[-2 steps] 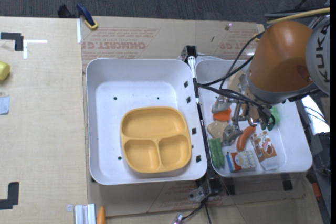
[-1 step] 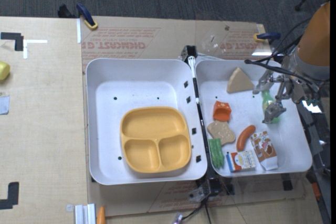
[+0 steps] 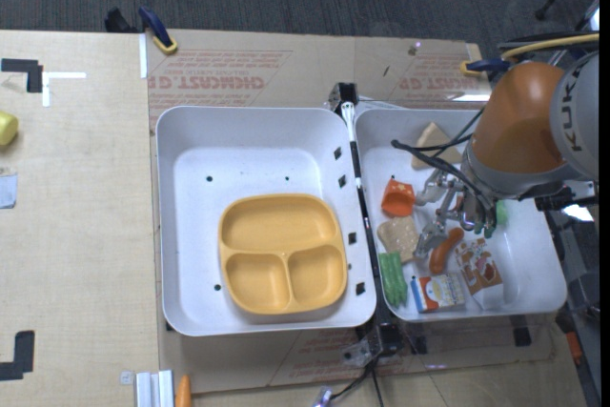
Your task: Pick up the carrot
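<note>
The carrot (image 3: 441, 250) is a short orange-red stick lying at a slant in the right bin (image 3: 543, 286), near its middle. My gripper (image 3: 451, 222) hangs low over the bin, its metal fingers spread on either side of the carrot's upper end. Nothing is clamped between them and the carrot rests on the bin floor. The grey arm with its orange band (image 3: 519, 124) reaches in from the right and hides the bin's back right part.
An orange chunky piece (image 3: 397, 198), a tan slice (image 3: 398, 235), a green piece (image 3: 392, 277) and two printed packets (image 3: 477, 268) crowd round the carrot. A tan wedge (image 3: 433, 137) lies at the back. The left bin (image 3: 181, 234) holds a yellow compartment plate (image 3: 282, 253).
</note>
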`<state>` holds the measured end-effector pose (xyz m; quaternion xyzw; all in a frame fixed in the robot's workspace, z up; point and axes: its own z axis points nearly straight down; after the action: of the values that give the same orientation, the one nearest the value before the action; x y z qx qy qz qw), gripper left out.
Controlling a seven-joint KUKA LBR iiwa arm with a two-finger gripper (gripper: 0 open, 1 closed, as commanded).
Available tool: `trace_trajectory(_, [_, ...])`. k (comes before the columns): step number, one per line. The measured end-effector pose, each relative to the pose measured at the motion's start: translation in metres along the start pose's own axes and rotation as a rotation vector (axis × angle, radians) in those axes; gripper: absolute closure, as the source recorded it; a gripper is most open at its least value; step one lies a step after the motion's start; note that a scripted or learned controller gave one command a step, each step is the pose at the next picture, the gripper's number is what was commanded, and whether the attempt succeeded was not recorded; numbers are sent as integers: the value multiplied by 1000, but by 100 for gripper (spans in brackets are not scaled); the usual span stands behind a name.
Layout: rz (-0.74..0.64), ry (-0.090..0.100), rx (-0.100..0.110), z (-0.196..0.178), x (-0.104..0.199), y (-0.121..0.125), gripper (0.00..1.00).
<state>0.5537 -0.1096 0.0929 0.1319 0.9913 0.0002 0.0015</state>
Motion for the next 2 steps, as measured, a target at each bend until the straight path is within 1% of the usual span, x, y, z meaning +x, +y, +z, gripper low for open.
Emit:
trace_trajectory(1, [23, -3, -1, -100, -61, 114, 0])
trace_trajectory(2, [3, 1, 1, -99, 23, 140, 0])
